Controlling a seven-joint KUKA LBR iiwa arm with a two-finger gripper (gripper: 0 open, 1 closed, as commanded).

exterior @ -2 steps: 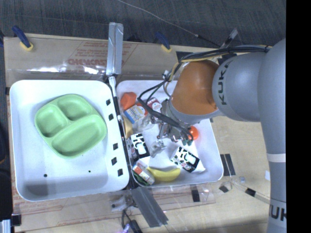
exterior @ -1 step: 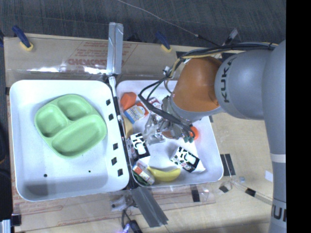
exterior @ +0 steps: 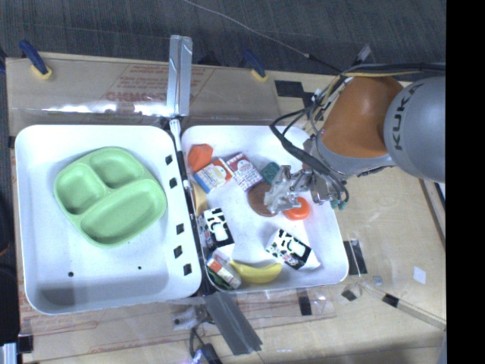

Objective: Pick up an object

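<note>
Objects crowd the right bin (exterior: 333, 258); the left bin (exterior: 30, 203) holds a green tray (exterior: 110, 196). Arm (exterior: 379, 123) reaches in, its pincer (exterior: 282, 192) low over a brown disc (exterior: 260, 200), beside an orange lid (exterior: 298, 210). Whether the pincer is released or clenched, I cannot tell. Banana (exterior: 258, 271) lies near the bin's front.

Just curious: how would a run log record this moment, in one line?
arm: over right bin | claw: above brown disc | banana: untouched
</note>
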